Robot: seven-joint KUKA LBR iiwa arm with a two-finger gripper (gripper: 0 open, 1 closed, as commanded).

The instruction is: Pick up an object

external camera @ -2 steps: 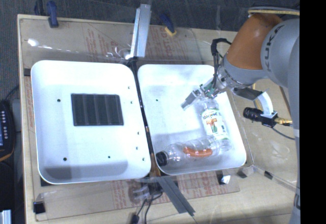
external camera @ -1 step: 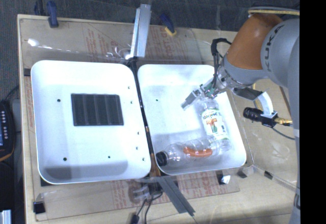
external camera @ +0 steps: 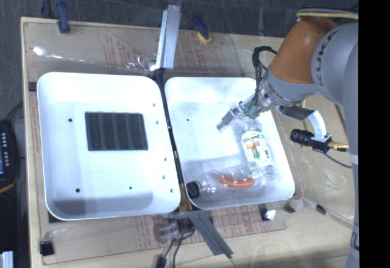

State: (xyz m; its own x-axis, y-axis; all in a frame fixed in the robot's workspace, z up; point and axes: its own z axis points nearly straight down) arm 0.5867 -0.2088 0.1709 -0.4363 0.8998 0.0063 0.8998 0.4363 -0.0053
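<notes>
From above, 2 shallow white bins sit side by side on a bench. The left bin [external camera: 61, 139] holds a dark ribbed rectangular panel [external camera: 116, 131] lying flat near its middle. In the right bin [external camera: 195, 102], a clear plastic bottle with a white and orange label [external camera: 256, 148] lies along the right wall, and a second clear bottle with a black cap [external camera: 228, 180] lies along the near wall. The grey arm's gripper [external camera: 237, 116] hangs over the labelled bottle's upper end, its fingers spread apart, nothing between them.
</notes>
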